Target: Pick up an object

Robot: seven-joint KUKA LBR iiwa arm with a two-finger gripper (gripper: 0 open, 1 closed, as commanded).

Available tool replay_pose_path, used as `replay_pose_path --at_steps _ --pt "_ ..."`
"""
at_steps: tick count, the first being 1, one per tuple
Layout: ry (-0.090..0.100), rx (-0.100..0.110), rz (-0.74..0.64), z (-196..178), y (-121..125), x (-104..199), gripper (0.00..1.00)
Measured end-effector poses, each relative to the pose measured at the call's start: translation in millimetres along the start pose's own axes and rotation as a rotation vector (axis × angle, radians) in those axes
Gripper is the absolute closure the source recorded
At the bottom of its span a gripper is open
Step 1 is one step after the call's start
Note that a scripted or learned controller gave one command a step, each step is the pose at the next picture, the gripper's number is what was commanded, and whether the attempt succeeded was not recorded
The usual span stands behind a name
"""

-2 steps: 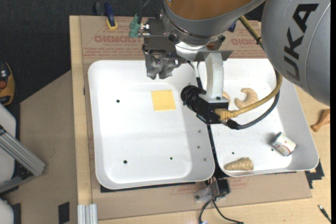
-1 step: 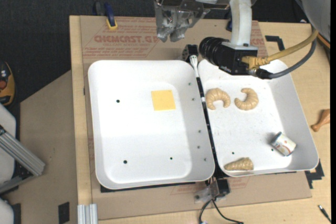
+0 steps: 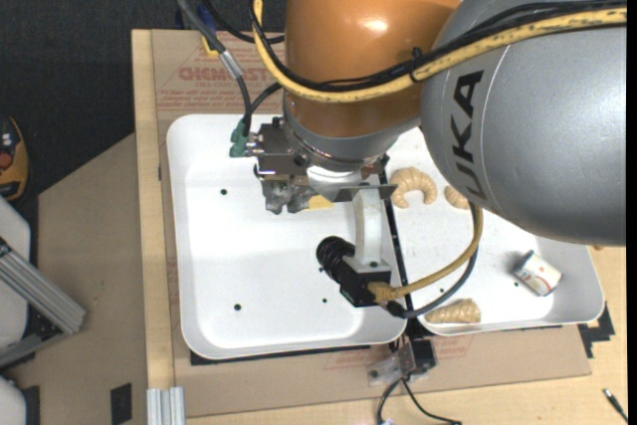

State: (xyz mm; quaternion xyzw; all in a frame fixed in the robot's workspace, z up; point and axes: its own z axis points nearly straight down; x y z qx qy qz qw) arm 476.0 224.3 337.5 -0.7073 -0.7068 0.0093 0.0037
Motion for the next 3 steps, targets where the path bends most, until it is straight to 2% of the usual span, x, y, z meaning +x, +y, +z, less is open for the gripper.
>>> replay_pose_path --at_steps 1,2,3 --pt "0.018 -0.038 -0.003 -208.1 -0.4 -1.8 1.0" --pt "0.001 -0.004 0.001 -70.4 0.5 -0.6 1.0" --pt "0.016 -0.034 -0.003 -205.9 -0.3 -1.5 1.0"
